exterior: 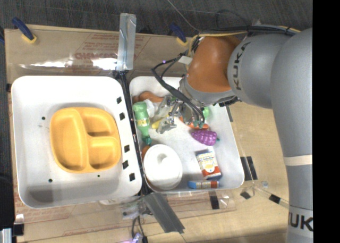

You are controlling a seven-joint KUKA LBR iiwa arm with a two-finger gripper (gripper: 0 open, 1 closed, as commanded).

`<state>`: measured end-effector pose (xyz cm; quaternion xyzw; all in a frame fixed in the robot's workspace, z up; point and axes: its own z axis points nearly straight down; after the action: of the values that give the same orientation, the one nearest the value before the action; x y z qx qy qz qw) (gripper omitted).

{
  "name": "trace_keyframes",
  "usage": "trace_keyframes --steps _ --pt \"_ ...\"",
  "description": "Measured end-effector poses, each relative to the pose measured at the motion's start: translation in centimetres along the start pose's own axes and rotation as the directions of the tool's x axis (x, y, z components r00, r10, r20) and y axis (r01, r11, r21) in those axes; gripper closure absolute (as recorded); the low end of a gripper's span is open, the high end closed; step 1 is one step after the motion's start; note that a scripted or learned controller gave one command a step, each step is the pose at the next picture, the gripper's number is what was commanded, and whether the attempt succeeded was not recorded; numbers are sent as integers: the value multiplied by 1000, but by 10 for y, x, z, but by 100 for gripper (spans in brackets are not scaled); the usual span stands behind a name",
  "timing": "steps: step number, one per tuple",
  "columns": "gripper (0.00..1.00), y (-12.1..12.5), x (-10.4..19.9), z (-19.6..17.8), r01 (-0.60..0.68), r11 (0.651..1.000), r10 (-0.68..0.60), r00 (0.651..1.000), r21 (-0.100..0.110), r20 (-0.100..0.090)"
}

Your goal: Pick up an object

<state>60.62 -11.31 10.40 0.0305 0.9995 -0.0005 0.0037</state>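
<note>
My gripper (pixel 169 114) hangs low in the right bin (pixel 229 146), near its upper middle, over a small pile of items. A green bottle (pixel 141 118) lies just left of it along the bin's left wall. A yellow piece (pixel 158 124) shows right beside the metal fingers. A purple grape bunch (pixel 204 136) lies to the lower right, with a small orange item (pixel 200 126) above it. A brown object (pixel 147 97) sits at the bin's upper left. The view does not show anything clearly held.
A white round container (pixel 162 166) fills the right bin's lower left. A small carton (pixel 207 163) and a marker (pixel 204 184) lie near its lower edge. The left bin (pixel 32 109) holds a yellow divided tray (pixel 85 138). The arm covers the right bin's upper right.
</note>
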Motion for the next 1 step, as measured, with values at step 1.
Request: trace_keyframes --steps 1 --pt "100 71 -32 -132 84 996 -84 996 -2 8"
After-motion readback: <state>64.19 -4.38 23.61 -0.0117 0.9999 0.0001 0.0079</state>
